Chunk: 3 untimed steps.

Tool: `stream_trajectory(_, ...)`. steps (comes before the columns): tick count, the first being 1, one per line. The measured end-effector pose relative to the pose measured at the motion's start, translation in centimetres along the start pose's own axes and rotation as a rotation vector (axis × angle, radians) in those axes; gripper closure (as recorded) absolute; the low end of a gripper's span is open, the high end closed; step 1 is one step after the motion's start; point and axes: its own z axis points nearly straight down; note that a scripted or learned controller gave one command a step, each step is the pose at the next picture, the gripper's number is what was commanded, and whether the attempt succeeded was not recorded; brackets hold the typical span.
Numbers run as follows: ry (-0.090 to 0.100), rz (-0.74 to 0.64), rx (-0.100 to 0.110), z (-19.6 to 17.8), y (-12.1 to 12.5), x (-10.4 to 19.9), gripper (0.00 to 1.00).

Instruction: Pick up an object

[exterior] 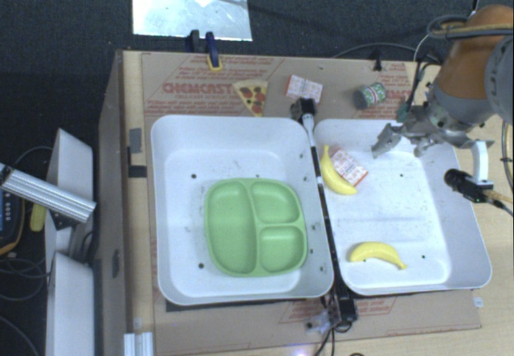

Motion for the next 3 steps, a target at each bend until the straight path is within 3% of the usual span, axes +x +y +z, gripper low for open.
stream_trajectory(1, -0.003, 0.002, -0.011, 7.9, -0.5, 3.9, 0.00)
stream_trajectory(2, -0.005, 0.000, -0.017, 6.6, -0.3, 3.9, 1.00)
stream_trajectory(3, -0.004, 0.003, -0.007, -0.9, 4.0, -4.2, 1.00)
